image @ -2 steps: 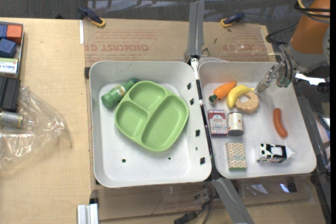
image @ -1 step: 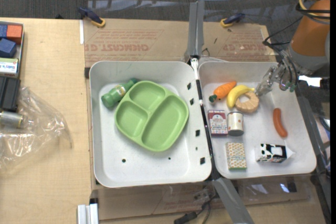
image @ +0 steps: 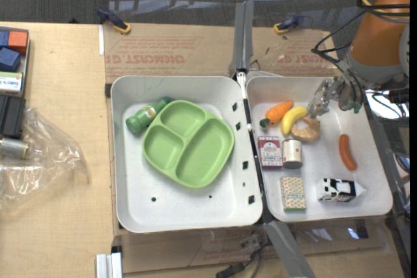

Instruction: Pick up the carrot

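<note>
Above right bin (image: 384,202) — fingers (image: 320,101) near bread roll (image: 306,130), spread unclear; carrot (image: 279,111) lies apart, untouched.

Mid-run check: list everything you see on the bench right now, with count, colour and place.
carrot: 1, orange, right bin, upper left
banana: 1, yellow, beside carrot
bread roll: 1, tan, right of banana
sausage: 1, red, right side
red box: 1, middle
can: 1, silver
cracker box: 1, green-tan, front
milk carton: 1, black-white, front right
plate: 1, green, left bin
green bottle: 1, by plate
plastic bag: 1, clear, far left
gripper: 1, above roll
</note>
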Tool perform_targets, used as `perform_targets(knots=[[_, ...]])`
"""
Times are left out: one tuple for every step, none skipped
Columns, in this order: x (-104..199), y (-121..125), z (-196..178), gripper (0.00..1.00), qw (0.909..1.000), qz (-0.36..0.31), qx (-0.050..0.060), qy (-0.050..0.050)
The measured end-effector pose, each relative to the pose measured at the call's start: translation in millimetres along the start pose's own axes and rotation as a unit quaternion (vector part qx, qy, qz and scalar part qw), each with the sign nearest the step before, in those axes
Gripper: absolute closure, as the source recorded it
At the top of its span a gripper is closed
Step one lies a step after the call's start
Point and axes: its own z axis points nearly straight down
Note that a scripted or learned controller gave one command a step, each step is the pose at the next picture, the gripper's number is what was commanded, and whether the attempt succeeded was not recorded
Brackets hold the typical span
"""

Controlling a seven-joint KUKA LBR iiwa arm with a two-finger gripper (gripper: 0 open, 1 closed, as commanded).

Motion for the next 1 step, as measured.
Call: perform_targets(knots=[[19.0,36.0,23.5,1.0,0.9943,-0.106,0.0,-0.006]])
